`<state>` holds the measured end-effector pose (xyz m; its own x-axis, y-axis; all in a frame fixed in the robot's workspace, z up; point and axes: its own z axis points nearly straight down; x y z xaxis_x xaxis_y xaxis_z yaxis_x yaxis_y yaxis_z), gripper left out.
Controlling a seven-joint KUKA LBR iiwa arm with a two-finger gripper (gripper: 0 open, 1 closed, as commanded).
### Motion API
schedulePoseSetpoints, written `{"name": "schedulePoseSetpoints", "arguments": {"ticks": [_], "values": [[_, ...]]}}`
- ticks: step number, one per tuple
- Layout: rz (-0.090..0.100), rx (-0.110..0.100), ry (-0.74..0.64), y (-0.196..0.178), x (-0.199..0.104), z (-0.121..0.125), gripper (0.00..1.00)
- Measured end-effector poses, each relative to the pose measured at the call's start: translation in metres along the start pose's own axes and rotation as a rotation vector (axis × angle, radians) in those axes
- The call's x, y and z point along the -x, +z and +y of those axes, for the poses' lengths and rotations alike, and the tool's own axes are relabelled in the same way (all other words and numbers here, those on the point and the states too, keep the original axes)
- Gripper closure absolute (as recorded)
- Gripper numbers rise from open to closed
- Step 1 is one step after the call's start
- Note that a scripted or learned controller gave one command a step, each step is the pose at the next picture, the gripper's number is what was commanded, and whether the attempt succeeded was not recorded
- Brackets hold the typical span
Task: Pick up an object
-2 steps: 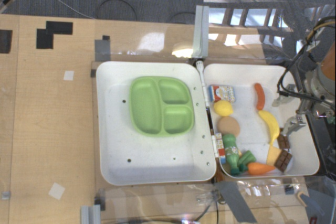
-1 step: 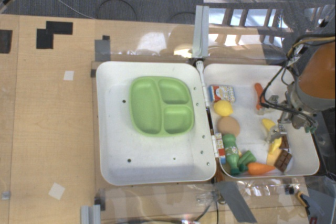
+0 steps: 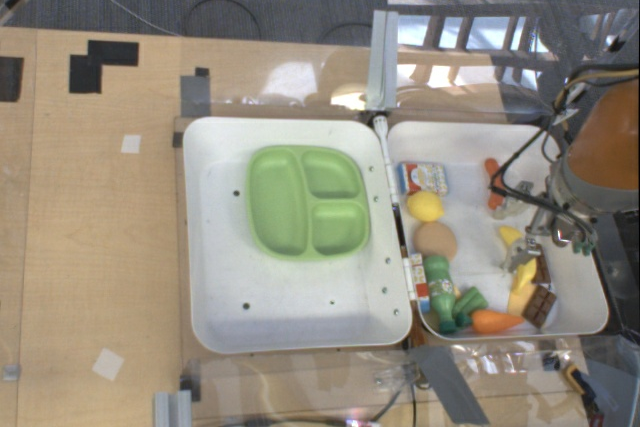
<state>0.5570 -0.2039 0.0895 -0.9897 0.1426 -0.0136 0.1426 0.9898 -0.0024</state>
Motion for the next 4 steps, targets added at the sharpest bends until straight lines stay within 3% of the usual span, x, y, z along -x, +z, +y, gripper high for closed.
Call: {"name": "schedulePoseSetpoints", "arguments": {"ticks": [1, 2, 3, 4], "values": [[-0.018, -0.002, -0.008, -0.015, 0.005, 0.002, 1.00], [-0.017, -0.001, -0.008, -0.015, 0.005, 0.002, 0.00], [0.000, 0.002, 0.103, 0.000, -0.010, -0.002, 0.00], [0.001, 0.004, 0.231, 0.002, 0.066, 0.051, 0.00]]}}
